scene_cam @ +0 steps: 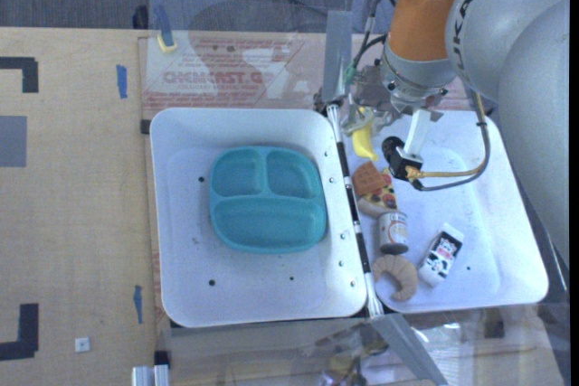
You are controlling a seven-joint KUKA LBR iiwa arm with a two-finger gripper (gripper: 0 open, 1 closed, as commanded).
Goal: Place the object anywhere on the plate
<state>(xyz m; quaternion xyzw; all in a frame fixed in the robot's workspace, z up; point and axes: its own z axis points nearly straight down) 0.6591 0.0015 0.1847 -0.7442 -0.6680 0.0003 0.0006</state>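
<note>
Okay, we see the gripper at the right bin's 11 o'clock corner, right over a yellow banana-like toy (finger state: cannot tell). At the gripper's 6 o'clock lie a pizza slice, small can, croissant and milk carton. We see the teal plate at 9 o'clock, in the left bin. Wooden bench, grey carpet beyond.
</note>
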